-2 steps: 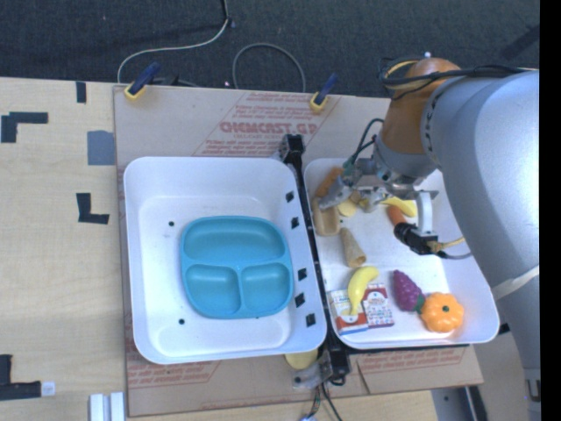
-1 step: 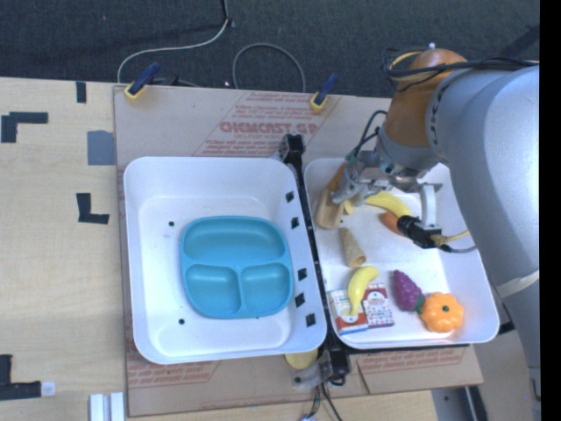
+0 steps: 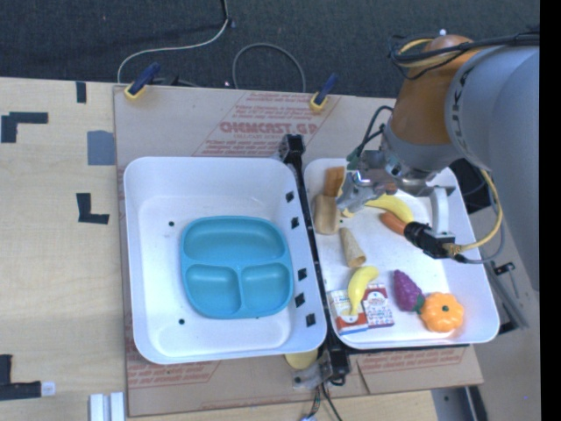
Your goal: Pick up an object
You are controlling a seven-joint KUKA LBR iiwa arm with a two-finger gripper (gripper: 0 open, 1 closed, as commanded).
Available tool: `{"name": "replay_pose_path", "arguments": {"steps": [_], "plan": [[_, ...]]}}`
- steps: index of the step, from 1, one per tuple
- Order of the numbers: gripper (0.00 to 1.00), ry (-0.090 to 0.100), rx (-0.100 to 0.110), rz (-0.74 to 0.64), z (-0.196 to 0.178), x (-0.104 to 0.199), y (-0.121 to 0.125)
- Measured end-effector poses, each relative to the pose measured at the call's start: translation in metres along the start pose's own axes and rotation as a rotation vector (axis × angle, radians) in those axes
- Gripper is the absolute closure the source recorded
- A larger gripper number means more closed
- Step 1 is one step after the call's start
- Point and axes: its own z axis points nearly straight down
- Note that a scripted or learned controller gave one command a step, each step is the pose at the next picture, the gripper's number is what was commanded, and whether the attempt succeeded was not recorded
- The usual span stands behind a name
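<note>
The arm is low over the right bin (image 3: 473,318), and its gripper (image 3: 358,191) hangs at the far left part of this bin, just above the place where one end of a banana (image 3: 391,206) meets a tan, bread-like piece (image 3: 326,214). I judge that the step in hand is the approach or the first closing on an object, most probably this banana, but nothing is seen clearly between the fingers, and I cannot tell if they are open or closed because the wrist body covers them. The other candidates lie in the same bin: an orange carrot-like piece (image 3: 394,223) touching the banana, a cone-shaped piece (image 3: 351,246) nearer the middle, a second small banana (image 3: 360,287) resting on a red and white card (image 3: 364,310), a purple piece (image 3: 405,289) and an orange pumpkin (image 3: 441,312) at the near right corner. The next move, in my opinion, needs a straight lift, because the objects at the far side are crowded and touching, so a sideways pull could drag the neighbours. The divider between the bins is just beside the gripper on its left, which leaves little room there; more open floor is in the middle of the right bin. The left bin (image 3: 145,235) holds a blue divided plate (image 3: 235,265).
</note>
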Motion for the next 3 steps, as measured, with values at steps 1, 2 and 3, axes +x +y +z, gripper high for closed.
{"name": "replay_pose_path", "arguments": {"steps": [1,2,3], "plan": [[0.0,-0.002,0.001,0.002,0.004,-0.002,0.002],[0.0,-0.002,-0.002,0.0,0.004,-0.008,0.041],[0.0,-0.002,-0.002,0.001,0.004,-0.003,0.07]]}}
